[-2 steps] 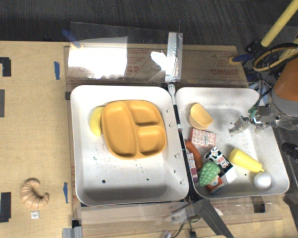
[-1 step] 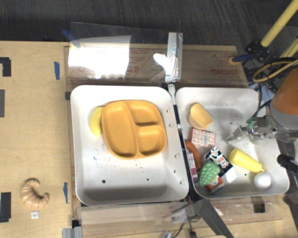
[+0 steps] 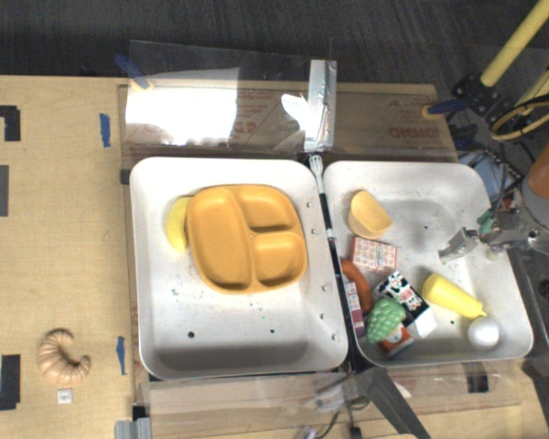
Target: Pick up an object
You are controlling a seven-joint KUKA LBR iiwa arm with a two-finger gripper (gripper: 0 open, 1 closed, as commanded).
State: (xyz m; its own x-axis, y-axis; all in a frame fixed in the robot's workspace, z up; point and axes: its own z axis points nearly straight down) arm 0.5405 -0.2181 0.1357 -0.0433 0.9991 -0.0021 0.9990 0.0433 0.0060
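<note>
Objects lie in the right bin: a white ball in its near right corner, a yellow bottle just beside it, a green toy and small boxes along the left wall, and a yellow cup toward the far left corner. The gripper hangs by the right wall, beyond the bottle; whether it is wide or narrow I cannot tell. An orange tray fills the left bin's far half.
</note>
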